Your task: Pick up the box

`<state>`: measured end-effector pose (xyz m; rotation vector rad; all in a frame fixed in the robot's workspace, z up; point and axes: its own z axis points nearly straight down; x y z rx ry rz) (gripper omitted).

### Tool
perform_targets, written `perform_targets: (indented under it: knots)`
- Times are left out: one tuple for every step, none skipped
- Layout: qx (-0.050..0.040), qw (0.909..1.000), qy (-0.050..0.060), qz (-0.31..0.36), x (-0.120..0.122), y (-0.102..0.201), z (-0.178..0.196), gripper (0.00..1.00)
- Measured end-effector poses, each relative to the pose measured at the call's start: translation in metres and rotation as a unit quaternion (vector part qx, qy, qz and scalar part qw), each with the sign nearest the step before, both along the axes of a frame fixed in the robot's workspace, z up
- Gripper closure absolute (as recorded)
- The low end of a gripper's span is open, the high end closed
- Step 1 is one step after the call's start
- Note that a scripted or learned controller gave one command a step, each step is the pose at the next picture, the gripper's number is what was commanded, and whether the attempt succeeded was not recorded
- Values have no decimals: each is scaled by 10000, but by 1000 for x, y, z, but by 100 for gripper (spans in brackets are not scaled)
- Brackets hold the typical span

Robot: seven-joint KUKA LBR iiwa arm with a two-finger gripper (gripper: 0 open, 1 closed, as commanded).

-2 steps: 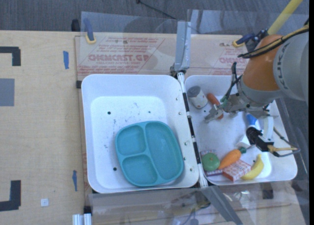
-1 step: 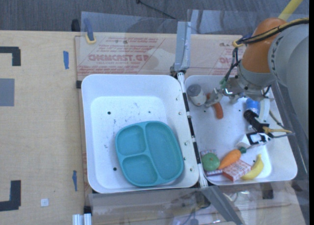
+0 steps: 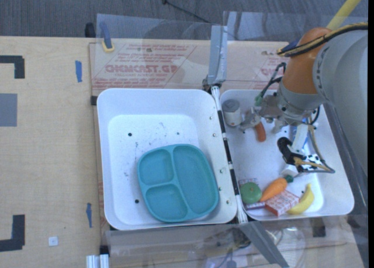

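The box (image 3: pixel 281 202) is small and red with a pale pattern. It lies flat near the front edge of the right bin (image 3: pixel 342 202), between a carrot (image 3: pixel 273 188) and a banana (image 3: pixel 304 199). My gripper (image 3: pixel 258 118) hangs over the back left part of that bin, well behind the box and apart from it. A small orange-red piece (image 3: pixel 260 133) sits just below the gripper, and I cannot tell if it is touched.
A grey cylinder (image 3: pixel 231 111) stands against the right bin's left wall, next to the gripper. A green ball (image 3: pixel 251 192) lies left of the carrot. The left bin (image 3: pixel 117 115) holds a teal divided plate (image 3: pixel 177 183).
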<state>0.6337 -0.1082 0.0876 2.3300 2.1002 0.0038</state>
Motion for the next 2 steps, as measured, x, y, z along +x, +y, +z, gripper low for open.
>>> perform_targets:
  knots:
    - [30,9888,65,-1492,34,-21,-1,0]
    - [16,9660,5,-2585,-50,-29,0,0]
